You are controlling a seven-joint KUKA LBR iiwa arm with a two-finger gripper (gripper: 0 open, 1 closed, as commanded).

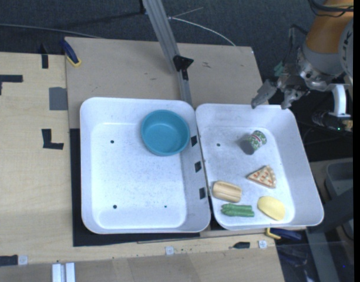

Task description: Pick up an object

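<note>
Objects for picking lie in two shallow white bins set side by side on the tabletop. The left bin (103, 175) holds a blue bowl (164, 133) near its far right corner, close to the wall it shares with its neighbour. The right bin (226, 119) holds five small things: a small can (252, 141) lying tilted towards the far side, a pizza slice toy (263, 176) towards the right wall, a hot dog bun toy (226, 190) near the left wall, a green bean pod toy (237, 210) just in front of the bun, and a yellow lemon toy (271, 208) at the near right corner.

The pincer (275, 96) hangs at the far right corner of the right bin, above its rim, fingers apart and holding nothing. This looks like the approach step, with no object yet chosen or touched.

The next move probably calls for travel inward over the bin, then a descent onto one item. The can is nearest and stands apart from the others. The bun and bean pod lie close together, so a grasp there risks nudging both. A slanted metal pole (162, 28) crosses the far side of the tabletop, away from the arm's path.
</note>
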